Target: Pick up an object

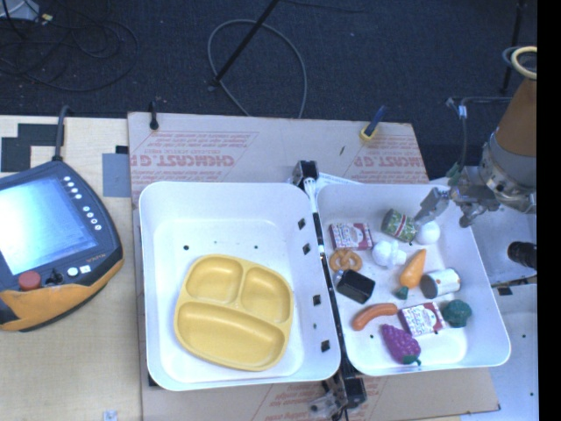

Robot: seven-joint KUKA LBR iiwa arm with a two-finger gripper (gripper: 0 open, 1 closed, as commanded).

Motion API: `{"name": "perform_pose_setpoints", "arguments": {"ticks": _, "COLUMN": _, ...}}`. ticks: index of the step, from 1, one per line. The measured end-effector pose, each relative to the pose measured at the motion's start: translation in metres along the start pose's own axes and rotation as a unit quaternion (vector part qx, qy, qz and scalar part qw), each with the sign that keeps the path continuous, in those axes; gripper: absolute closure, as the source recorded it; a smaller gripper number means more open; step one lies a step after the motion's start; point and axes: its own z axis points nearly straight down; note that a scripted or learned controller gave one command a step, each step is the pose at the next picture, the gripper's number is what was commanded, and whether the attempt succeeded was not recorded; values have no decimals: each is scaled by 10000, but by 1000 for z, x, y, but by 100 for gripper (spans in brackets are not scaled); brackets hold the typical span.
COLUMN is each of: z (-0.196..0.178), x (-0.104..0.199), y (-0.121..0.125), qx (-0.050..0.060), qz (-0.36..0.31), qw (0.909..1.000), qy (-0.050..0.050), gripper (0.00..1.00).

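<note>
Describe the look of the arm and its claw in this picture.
The arm enters from the right: an orange section above a grey wrist, with a thin dark cable arching beside it. The claw is grey metal, with slim fingers angling toward the right bin.

Yellow divided tray (234,322) in left bin (158,235); teach pendant (48,239) left of bench.

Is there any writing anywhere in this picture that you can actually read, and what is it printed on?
Cardboard sheet under the bins: red print, upside down and mirrored, too garbled to read for sure.
Red-and-white packet: label too small to read.
Second red-and-white packet: too small.
Green can: label blurred.
Handheld screen: glowing, nothing legible.
</note>
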Motion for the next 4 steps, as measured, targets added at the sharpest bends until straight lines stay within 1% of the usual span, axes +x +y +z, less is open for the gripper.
{"name": "perform_pose_setpoints", "arguments": {"ticks": 1, "z": 129, "x": 26, "y": 12, "qx": -9, "qz": 4, "qw": 10000, "qy": -4, "gripper": 0}}
{"name": "perform_pose_setpoints", "arguments": {"ticks": 2, "z": 140, "x": -5, "y": 46, "qx": 2, "qz": -14, "qw": 10000, "qy": -3, "gripper": 0}}
{"name": "perform_pose_setpoints", "arguments": {"ticks": 3, "z": 138, "x": -27, "y": -3, "qx": -9, "qz": 8, "qw": 10000, "qy": 2, "gripper": 0}}
{"name": "perform_pose_setpoints", "arguments": {"ticks": 4, "z": 137, "x": -7, "y": -58, "qx": -28, "qz": 3, "qw": 10000, "qy": -1, "gripper": 0}}
